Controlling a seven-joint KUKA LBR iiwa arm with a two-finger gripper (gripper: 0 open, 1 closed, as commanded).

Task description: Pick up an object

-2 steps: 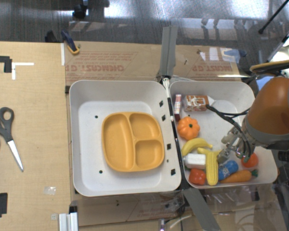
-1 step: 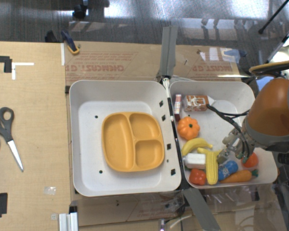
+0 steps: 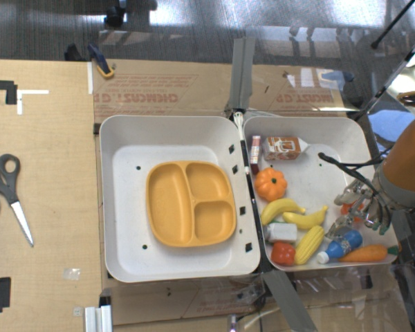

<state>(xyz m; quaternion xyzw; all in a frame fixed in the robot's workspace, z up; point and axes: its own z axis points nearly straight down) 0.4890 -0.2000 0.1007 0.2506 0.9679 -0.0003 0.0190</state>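
Observation:
The right bin (image 3: 311,126) holds several toy foods: a brown carton (image 3: 285,148), a small red bottle (image 3: 254,149), an orange pumpkin (image 3: 270,183), two bananas (image 3: 282,209), a white block (image 3: 282,232), a corn cob (image 3: 309,244), a tomato (image 3: 283,254), a blue bottle (image 3: 342,246) and a carrot (image 3: 366,254). My gripper (image 3: 351,209) hangs low at the bin's right side, just above the blue bottle and right of the bananas. Nothing can be seen held in it.
The left bin (image 3: 117,185) carries a yellow divided plate (image 3: 191,203). Scissors (image 3: 12,192) lie on the wooden bench at far left. Cardboard lies behind the bins. The arm's orange band (image 3: 409,161) overhangs the right bin's right wall.

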